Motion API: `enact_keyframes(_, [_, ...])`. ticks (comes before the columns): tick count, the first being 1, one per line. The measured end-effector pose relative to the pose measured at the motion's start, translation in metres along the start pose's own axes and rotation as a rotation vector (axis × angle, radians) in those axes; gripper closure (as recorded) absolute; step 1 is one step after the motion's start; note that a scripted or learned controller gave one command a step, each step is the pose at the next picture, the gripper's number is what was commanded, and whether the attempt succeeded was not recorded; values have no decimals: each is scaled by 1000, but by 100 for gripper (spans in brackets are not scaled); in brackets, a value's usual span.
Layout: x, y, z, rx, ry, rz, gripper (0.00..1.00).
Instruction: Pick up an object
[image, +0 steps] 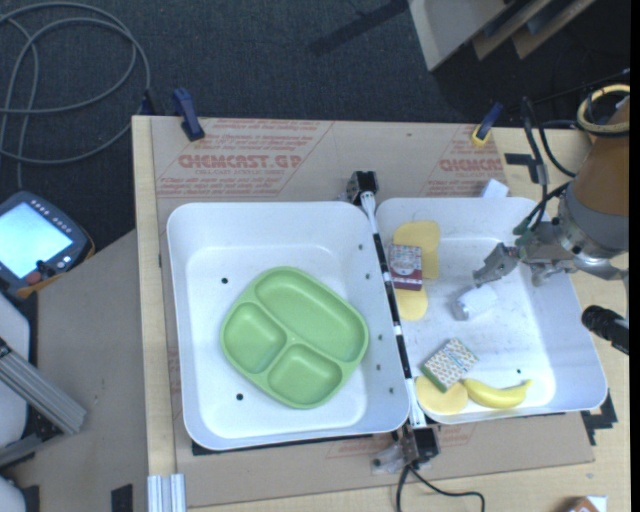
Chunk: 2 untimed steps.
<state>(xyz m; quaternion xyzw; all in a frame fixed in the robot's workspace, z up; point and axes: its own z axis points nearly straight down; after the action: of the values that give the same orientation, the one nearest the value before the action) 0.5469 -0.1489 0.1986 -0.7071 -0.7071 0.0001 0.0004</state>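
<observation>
Camera view shows the gripper (478, 290) low in the right bin (575, 390), whether spread or pinched I cannot tell; nothing lifted yet, so the pick remains.

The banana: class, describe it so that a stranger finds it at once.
Look in the right-hand white bin, at its near edge. The banana lies there, curved and plain yellow, beside a small patterned box; the other yellow pieces nearby are flat.

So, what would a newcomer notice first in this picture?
Probably the green divided plate, bright in the middle of the left bin. Next, the yellow banana at the right bin's near edge, beside a small speckled box, with the gripper low over the bin's middle.
</observation>
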Motion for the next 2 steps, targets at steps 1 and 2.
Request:
enact_keyframes(1, [34,19,98,-17,-6,0,0])
enact_keyframes(2, [28,103,104,-22,-8,-2,0])
